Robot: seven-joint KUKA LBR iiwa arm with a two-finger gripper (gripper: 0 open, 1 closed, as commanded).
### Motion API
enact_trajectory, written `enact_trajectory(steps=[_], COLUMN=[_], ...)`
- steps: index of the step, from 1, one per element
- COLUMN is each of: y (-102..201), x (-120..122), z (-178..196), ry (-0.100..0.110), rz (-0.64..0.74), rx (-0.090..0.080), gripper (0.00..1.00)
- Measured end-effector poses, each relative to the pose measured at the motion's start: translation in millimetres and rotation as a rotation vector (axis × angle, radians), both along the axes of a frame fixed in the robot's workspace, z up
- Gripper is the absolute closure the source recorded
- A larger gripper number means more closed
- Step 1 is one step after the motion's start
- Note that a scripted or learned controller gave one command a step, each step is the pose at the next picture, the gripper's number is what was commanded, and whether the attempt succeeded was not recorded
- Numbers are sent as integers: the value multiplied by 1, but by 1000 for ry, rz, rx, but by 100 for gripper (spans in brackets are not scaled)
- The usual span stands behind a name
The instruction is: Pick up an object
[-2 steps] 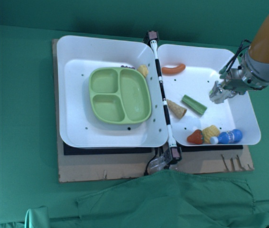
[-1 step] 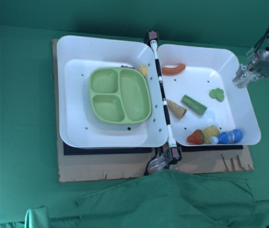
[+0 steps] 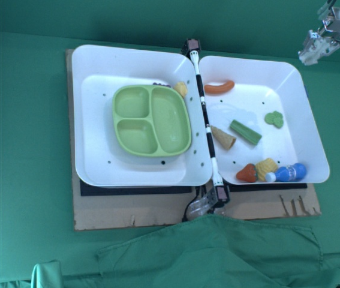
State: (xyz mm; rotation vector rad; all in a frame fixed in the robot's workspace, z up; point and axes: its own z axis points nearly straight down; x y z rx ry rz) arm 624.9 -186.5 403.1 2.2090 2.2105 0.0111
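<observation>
Left bin (image 3: 98,62): it holds one green divided plate (image 3: 152,120), lying flat near the bin's centre, three compartments visible, all bare. Just beyond the plate's far right corner a small yellow item (image 3: 181,89) sits against the bin's right wall; a dark sliver shows beside it, too hidden to identify.

A black-and-white rod (image 3: 204,117) runs along the seam where the two bins meet.

Right bin (image 3: 295,80): an orange sausage (image 3: 219,87) lies near the far left corner. A tan cone (image 3: 223,137) lies close to the left wall, about mid-bin. Just right of it a green stick (image 3: 245,132) lies at a slant, apart from the cone. A small green leafy piece (image 3: 274,119) sits alone toward the right wall. Along the near edge, three items are packed in a row: a red piece (image 3: 247,173), a yellow corn piece (image 3: 266,167) touching it, and a blue bottle (image 3: 288,173) with a white cap lying on its side against the corn.

Both bins rest on cardboard (image 3: 128,218) on the green-covered desk (image 3: 32,131). Loose green cloth (image 3: 217,251) is bunched at the near edge.

My pincer (image 3: 311,51) hangs at the upper right, outside the right bin's far corner, over the desk and well apart from every item. Nothing is in it. Whether its fingers are spread or closed, I cannot tell.
</observation>
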Motion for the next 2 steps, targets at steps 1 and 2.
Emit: enact_trajectory(steps=[1, 2], y=[-1, 11], x=[-4, -35], z=[-4, -102], ry=[11, 23], rz=[-4, -6], rx=[3, 7], gripper=[0, 0])
